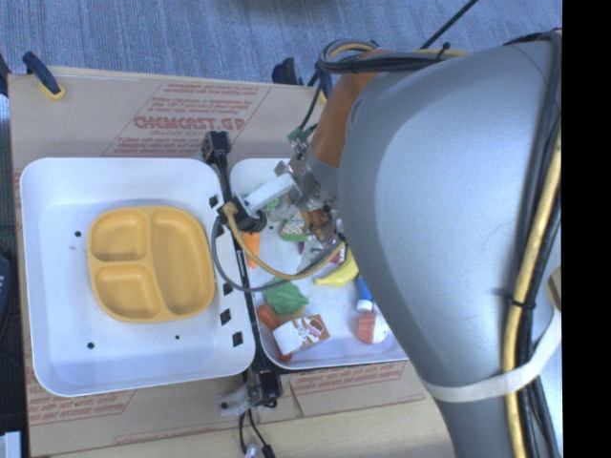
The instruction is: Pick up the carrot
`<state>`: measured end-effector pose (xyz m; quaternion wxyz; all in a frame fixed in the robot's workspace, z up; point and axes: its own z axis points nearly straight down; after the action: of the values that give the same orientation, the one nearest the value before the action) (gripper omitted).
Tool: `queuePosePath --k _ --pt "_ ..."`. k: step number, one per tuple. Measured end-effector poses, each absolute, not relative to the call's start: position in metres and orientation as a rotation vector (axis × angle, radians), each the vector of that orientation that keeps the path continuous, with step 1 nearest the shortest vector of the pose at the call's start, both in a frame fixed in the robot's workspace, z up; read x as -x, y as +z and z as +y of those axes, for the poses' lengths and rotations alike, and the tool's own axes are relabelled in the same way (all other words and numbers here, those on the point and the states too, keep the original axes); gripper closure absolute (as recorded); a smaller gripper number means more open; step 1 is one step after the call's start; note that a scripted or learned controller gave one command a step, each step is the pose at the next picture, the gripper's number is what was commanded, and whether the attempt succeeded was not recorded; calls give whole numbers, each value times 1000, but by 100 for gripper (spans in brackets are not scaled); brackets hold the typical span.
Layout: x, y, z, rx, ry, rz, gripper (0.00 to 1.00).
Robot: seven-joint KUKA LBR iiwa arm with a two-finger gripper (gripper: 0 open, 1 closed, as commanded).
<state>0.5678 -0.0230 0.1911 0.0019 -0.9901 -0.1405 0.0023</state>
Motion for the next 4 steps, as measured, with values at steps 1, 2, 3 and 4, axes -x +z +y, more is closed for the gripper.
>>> queuePosePath --k 1,2,3,4 --pt "-572 191 3 3122 7 -341 0" --pt "-540 191 -55 3121 12 -322 0" --pt "-561 191 -15 3096 7 -509 0" --pt "-549 191 -23 3120 13 -325 0"
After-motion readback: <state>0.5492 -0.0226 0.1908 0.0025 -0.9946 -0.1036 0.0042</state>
